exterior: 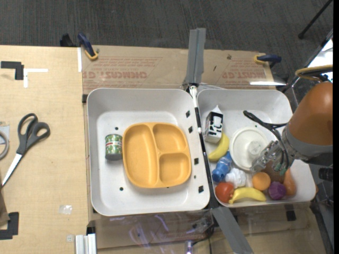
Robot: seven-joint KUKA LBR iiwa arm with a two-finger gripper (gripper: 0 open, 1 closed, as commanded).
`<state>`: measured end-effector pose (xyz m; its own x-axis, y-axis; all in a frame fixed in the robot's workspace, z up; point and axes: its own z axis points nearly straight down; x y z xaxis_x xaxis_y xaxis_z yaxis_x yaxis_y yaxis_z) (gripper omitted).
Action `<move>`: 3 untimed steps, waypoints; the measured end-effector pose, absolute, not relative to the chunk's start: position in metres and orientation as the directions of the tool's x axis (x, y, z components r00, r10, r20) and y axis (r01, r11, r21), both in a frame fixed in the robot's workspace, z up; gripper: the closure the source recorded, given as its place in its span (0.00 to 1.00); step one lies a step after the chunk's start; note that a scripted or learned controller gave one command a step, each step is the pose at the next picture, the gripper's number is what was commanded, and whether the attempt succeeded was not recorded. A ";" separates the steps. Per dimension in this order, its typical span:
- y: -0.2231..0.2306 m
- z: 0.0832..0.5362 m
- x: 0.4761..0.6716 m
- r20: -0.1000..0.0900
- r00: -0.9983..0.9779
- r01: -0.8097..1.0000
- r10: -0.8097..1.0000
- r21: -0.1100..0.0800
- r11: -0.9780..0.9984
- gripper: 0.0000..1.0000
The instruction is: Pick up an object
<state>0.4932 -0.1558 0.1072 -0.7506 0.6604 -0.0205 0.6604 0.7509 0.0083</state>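
The claw (269, 157) hangs low in the right bin (283, 102), over the toy fruit beside a white bowl (248, 144); whether it is open or closed, I cannot tell. An orange (260, 181), a banana (247, 194) and a tomato (224, 191) lie just below it.

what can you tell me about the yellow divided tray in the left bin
The yellow tray is a rounded-corner plate that looks like smooth matte plastic, split by raised ridges into three compartments: one long section on its left and two smaller ones stacked on its right. All three look empty. It lies flat and upright on the floor of the left bin, roughly centred, turned slightly off square with the bin walls. A small green can lies right beside its left edge, close or just touching; which cannot be told.
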 end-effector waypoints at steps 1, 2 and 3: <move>-0.156 0.107 0.493 -0.020 -0.750 0.661 0.661 0.008 0.751 0.00; -0.157 0.117 0.495 -0.025 -0.751 0.660 0.660 0.010 0.751 1.00; -0.087 0.192 0.526 -0.002 -0.682 0.732 0.732 0.001 0.682 1.00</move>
